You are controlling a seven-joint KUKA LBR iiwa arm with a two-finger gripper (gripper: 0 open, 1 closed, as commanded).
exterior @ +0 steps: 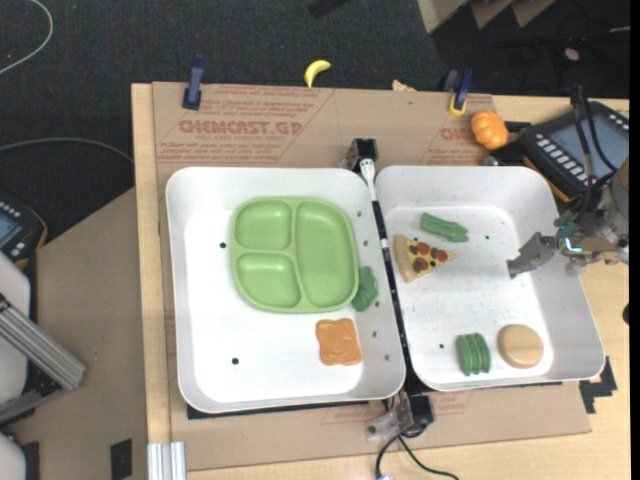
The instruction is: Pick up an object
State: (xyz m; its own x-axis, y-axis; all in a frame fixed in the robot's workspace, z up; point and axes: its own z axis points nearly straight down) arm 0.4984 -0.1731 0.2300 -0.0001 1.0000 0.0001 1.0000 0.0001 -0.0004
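The right bin [500, 183] holds a pizza slice [422, 256], a long green vegetable [443, 228], a ribbed green piece [472, 353] and a round tan bun [521, 346]. In the left bin [200, 298] lie a green divided plate [295, 253], an orange waffle-like piece [338, 342] and a dark green leafy piece [365, 288] by the plate's right edge. My gripper [530, 258] hangs over the right side of the right bin, above the bun and apart from every object. Nothing shows in its grasp.
An orange toy [488, 128] and a yellow banana [317, 70] lie on the cardboard behind the bins. Blue clamps [193, 83] hold the board's far edge. A black clip [362, 152] sits where the two bins meet at the back.
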